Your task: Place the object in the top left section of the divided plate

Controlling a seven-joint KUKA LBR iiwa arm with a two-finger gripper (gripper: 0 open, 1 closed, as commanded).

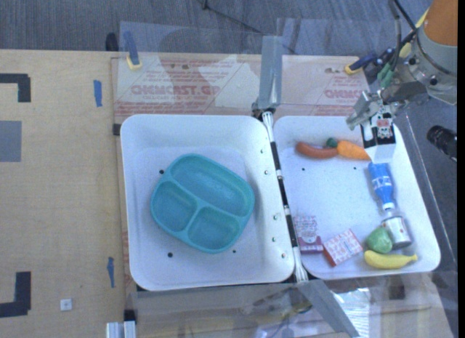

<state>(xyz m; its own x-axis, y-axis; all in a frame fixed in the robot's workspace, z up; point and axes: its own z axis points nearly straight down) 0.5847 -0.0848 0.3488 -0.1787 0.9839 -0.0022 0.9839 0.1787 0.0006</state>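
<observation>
So far I see nothing placed: the divided plate (203, 203) sits bare, and the gripper (372, 113) hovers, its state unclear.

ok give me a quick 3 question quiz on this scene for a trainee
1. True or false: the teal divided plate lies in the left bin.
2. Which item lies nearest the right bin's bottom edge? A) banana B) carrot C) blue tube
3. Fill in: the gripper hovers over the right bin's top ____ corner.

Key: 1 true; 2 A; 3 right.
</observation>
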